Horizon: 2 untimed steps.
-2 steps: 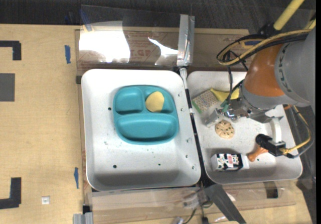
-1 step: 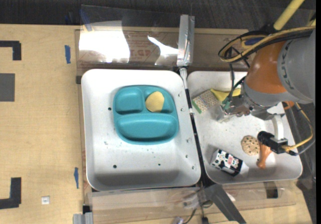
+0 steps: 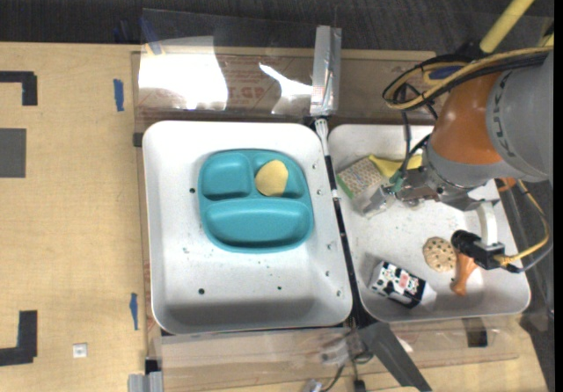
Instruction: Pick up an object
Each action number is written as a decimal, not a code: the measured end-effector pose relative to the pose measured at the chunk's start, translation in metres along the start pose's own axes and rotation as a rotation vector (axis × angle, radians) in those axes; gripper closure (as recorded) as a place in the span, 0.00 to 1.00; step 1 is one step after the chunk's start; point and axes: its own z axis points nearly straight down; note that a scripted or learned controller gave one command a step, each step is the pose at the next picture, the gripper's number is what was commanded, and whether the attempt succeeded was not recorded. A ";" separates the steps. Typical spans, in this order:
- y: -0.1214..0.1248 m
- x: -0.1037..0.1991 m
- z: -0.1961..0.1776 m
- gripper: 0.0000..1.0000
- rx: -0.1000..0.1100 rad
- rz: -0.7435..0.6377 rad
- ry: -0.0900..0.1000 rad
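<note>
Camera view: the gripper (image 3: 393,191) hangs low in the right bin (image 3: 515,298) near its far-left corner, beside a speckled sponge (image 3: 359,176); whether the jaws are apart cannot be told. Crowding against the bin wall could make a grasp slip.

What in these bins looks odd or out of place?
Nothing looks spilled or broken. The right bin is cluttered, its small black-and-white box lying askew. In the left bin, a yellow piece sits in the teal tray.
</note>
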 end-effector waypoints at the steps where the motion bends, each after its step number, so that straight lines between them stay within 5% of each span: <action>1: -0.082 -0.031 0.011 0.00 0.008 0.098 0.001; 2: -0.016 -0.057 0.012 0.00 0.006 0.149 0.001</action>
